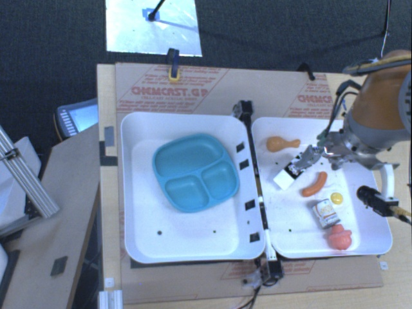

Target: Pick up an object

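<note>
The gripper (297, 166) was positioned low over the right bin (380, 237), reaching in from the right, its dark fingers angled down toward the bin's left part. Whether the fingers were apart or together could not be determined at this resolution. A small white block (283, 179) lay just below and left of the fingertips, close enough that contact could not be ruled out; it was not seen clamped between the fingers.

Task status, as a judgement: no object had been lifted. The approach appeared complete or nearly so; closing, lifting and clearing the bin remained.

Other candidates rested on the right bin's floor:
- An orange drumstick-shaped toy (281, 143), smooth and rounded, above the gripper.
- An orange sausage-shaped toy (314, 184), curved and glossy, just right of the white block.
- A small yellow round piece (337, 199).
- A small labelled can (326, 213), lying on its side.
- A pinkish-red rounded toy (340, 237), nearest the front rim.

The left bin (138, 237) held a blue divided tray (195, 171) of moulded plastic with three compartments. Both bins were shallow, white and smooth-walled.
</note>
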{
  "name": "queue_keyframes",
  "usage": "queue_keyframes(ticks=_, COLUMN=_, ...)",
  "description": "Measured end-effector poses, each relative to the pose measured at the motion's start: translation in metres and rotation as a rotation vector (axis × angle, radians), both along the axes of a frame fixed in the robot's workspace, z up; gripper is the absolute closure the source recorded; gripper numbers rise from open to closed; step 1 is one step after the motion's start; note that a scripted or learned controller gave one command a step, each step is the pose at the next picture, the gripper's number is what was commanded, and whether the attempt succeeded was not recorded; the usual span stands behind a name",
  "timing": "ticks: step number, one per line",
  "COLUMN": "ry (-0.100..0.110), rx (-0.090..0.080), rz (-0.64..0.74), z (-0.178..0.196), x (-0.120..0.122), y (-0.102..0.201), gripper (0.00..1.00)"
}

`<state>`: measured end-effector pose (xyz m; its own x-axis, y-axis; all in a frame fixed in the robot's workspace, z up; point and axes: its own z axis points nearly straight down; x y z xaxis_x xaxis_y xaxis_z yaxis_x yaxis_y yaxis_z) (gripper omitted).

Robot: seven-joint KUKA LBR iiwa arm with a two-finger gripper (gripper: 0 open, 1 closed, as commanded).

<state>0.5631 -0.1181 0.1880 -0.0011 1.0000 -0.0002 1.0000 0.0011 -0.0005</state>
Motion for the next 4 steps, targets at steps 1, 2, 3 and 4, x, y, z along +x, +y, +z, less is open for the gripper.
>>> queue_keyframes(ticks=1, ry=0.003, rx=0.001, rz=0.0, z=-0.063, x=-0.002, y=0.003, gripper=0.0)
queue_keyframes(ticks=2, ry=-0.004, rx=0.0, rz=0.0, z=-0.104, x=0.0, y=0.003, gripper=0.0)
queue_keyframes(ticks=3, ry=-0.004, rx=0.0, rz=-0.001, z=-0.093, x=0.0, y=0.003, gripper=1.0)
queue_keyframes(ticks=4, ry=-0.008, rx=-0.002, rz=-0.001, z=-0.033, x=0.004, y=-0.006, gripper=1.0)
